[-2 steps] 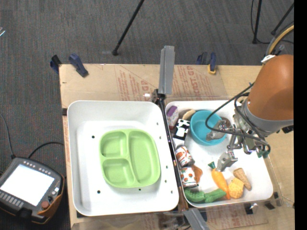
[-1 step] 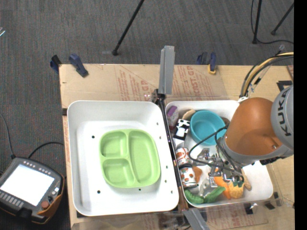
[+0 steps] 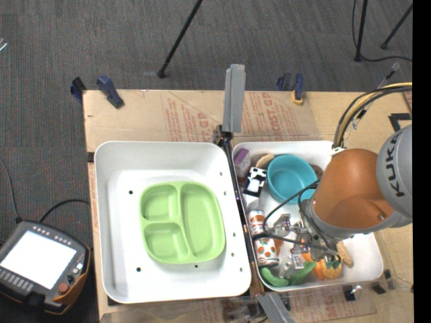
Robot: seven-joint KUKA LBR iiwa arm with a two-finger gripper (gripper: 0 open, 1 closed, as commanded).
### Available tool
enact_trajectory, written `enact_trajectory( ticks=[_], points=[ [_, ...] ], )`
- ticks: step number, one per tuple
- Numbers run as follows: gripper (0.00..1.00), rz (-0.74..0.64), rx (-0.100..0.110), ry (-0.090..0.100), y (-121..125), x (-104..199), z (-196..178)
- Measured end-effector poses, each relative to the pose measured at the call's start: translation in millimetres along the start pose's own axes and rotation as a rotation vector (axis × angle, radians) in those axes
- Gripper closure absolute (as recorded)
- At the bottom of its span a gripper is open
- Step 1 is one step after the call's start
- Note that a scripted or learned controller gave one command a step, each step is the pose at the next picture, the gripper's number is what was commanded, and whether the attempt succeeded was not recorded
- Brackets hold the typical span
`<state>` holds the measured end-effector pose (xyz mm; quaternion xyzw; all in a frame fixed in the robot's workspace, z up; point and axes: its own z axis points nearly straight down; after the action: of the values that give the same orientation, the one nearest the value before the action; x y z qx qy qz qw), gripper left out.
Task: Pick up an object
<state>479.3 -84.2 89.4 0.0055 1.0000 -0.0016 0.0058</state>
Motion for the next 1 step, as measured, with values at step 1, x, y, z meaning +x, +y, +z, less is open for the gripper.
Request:
enact_trajectory(
  ticks=[1],
  points=[
    [0.00, -0.139, -0.003, 0.009, -84.2, -50.8, 2.5]
  ],
)
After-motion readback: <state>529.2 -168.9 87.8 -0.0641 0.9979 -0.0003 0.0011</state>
